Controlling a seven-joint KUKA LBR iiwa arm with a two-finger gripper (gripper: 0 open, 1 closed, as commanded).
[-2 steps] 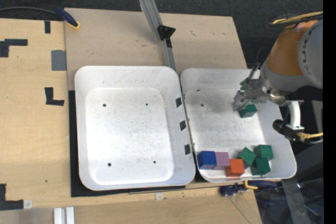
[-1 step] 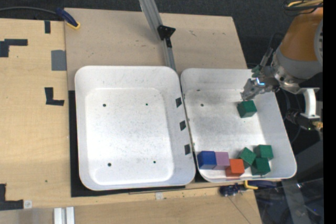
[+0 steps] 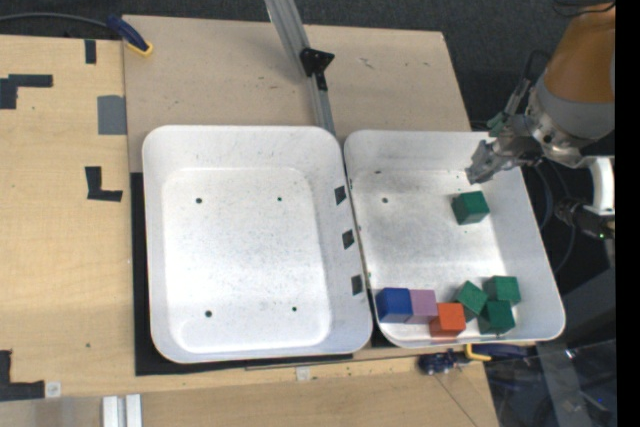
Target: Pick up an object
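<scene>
The right bin holds a lone green cube near its middle right. Along its front edge sit a blue cube, a lilac cube, an orange cube and three green blocks. My gripper hangs above the bin's back right part, just behind and slightly right of the lone green cube, with nothing seen between its fingers. The arm's orange band shows at the right edge.
The left bin lies beside the right one. A slanted metal pole runs from the top down to the gap between the bins. A blue and yellow clamp sits at the bench's back left.
</scene>
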